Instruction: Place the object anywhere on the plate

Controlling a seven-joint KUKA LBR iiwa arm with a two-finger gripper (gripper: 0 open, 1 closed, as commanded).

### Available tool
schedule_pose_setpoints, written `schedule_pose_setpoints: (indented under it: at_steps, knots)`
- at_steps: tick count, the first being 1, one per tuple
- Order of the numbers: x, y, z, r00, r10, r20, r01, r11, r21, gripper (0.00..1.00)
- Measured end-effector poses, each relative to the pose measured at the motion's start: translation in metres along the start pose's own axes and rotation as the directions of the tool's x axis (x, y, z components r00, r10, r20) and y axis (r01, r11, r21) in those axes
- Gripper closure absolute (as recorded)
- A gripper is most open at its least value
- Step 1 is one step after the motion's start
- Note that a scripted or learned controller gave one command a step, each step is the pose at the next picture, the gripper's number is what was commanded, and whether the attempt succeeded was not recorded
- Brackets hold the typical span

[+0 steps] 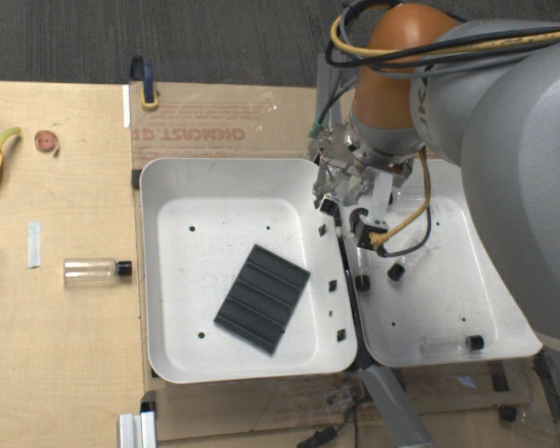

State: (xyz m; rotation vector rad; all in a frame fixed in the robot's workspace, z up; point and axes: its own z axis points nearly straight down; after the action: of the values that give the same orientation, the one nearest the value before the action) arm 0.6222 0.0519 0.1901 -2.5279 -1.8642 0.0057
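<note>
From the camera view I have the gripper (347,203) sitting high over the seam where the left bin (159,250) meets the right bin (504,334), with the orange band and the grey arm covering most of the right bin's far side. I cannot tell how the hand is set; the wrist and its cables hide that, and I see nothing in its grasp.

The only thing that reads to me as the plate is the dark ribbed rectangular slab (262,299), lying flat and askew on the left bin's floor, apart from every wall. As for the object, I can't name it with confidence: a small dark piece (395,272) lies on the right bin's floor just below the wrist, and another small dark item (474,343) sits near that bin's front edge.

My worries from here: picking the wrong candidate, or closing on air, since both pieces are small and low. A descent this close to the shared bin walls could clip a rim. The dangling yellow cable (413,220) may brush the nearer piece and shift it. And the slab could slide if a release lands on its edge.
</note>
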Motion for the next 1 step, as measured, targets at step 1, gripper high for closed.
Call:
schedule_pose_setpoints:
  at_steps: [1]
  knots:
    - [0.1011, -0.0107, -0.0085, 0.991, -0.136, 0.000, 0.136, 0.991, 0.000, 1.00]
